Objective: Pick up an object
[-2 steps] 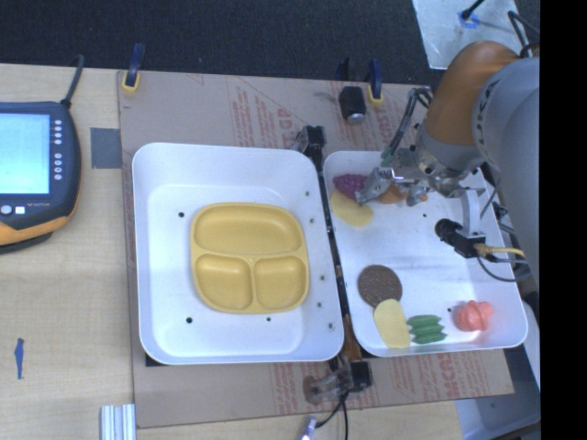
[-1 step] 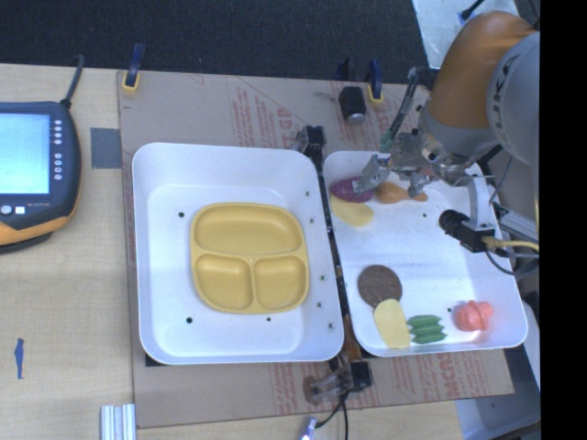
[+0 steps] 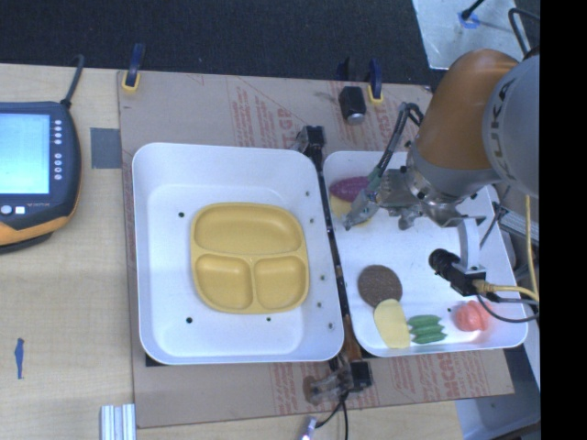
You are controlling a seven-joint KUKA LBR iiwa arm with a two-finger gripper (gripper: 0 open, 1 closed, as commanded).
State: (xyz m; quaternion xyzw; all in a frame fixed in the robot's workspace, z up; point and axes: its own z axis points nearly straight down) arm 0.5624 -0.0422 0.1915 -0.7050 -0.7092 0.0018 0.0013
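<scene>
Camera view shows a pale wood-grain tabletop carrying a brown cardboard sheet and two shallow white plastic bins with rounded corners. The left bin holds a matte yellow tray moulded into three compartments, one long across the top and two smaller below. The right bin holds the loose objects: a flat dark brown disc with a rough, speckled face, a smooth pale yellow oblong just below it, a green ridged piece touching the oblong's right side, a soft-looking pink-orange lump near the lower right corner, and a glossy purple oval at the upper left. The grey metallic end effector hangs low over the bin's upper left, its thin fingers pointing left and slightly down, just beside the purple oval; whether they stand apart or closed cannot be told, and nothing is seen between them. A grey handheld screen unit with an orange edge lies at far left.
</scene>
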